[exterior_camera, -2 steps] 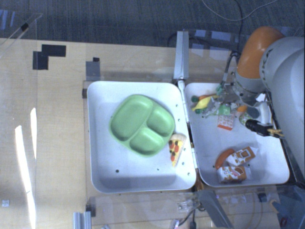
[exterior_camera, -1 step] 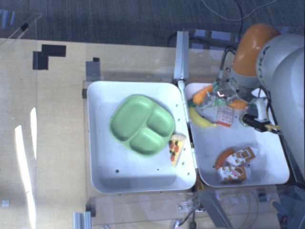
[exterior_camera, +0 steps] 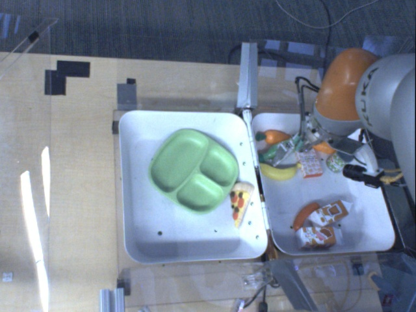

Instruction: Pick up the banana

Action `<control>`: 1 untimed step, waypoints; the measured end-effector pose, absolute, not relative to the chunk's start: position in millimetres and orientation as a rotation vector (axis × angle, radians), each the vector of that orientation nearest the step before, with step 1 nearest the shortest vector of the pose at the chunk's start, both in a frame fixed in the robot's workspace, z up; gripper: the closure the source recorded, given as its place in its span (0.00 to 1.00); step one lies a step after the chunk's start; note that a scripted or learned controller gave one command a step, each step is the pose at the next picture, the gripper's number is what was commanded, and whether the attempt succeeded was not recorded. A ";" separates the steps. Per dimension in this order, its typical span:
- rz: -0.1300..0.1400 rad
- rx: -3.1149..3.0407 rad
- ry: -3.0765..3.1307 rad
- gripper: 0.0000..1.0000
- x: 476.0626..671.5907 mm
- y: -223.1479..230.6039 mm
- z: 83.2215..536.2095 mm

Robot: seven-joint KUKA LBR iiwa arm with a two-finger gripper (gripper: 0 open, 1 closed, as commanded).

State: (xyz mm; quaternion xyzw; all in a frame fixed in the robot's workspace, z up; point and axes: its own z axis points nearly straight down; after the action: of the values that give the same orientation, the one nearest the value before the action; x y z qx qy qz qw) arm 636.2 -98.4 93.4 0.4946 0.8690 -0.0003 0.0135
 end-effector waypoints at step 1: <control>0.008 1.746 2.602 0.00 651.9 -65.5 193.0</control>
State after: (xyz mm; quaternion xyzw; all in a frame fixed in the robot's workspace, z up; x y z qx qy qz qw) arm 651.9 -65.5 193.0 0.5573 0.8303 0.0025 0.0040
